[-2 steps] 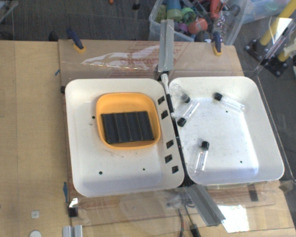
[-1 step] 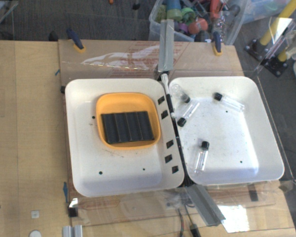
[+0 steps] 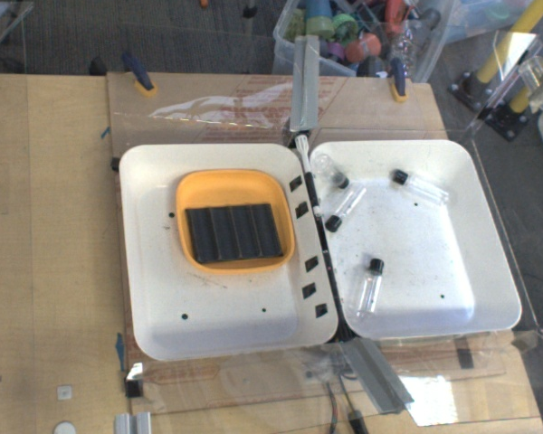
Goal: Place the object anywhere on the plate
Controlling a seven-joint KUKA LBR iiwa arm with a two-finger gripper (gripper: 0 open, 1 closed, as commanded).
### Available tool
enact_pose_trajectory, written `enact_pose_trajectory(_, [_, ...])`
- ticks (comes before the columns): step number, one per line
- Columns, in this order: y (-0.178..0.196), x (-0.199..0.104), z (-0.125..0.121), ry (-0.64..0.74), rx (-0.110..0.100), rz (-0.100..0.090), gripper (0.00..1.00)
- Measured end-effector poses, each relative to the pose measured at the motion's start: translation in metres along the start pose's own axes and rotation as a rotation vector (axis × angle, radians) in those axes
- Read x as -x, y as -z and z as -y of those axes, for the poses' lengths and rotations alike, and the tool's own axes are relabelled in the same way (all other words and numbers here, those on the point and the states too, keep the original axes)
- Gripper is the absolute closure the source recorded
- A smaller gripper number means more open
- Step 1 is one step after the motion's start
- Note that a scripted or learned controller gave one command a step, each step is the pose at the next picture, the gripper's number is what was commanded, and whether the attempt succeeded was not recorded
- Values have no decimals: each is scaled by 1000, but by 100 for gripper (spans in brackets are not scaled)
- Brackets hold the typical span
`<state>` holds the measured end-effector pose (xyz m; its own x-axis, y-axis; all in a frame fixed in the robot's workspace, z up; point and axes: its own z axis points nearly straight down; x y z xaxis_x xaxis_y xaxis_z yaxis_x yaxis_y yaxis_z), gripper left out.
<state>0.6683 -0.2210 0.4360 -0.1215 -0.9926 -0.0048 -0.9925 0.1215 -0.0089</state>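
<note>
The left shallow white plastic bin [image 3: 154,315] touches the right shallow white plastic bin [image 3: 471,287]. In the left bin sits a square orange plastic plate [image 3: 231,182], and a black ribbed rectangular slab [image 3: 233,233] lies flat on it. Four clear black-capped vials [image 3: 371,283] lie scattered in the right bin. The gripper's state cannot be told.

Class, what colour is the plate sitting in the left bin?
Orange-yellow; the plate carries a dark ribbed block, seen in the camera view.
</note>
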Motion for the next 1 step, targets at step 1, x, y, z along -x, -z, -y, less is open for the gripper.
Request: enact_pose_trajectory(1, [0, 0, 0, 184, 1, 0, 100])
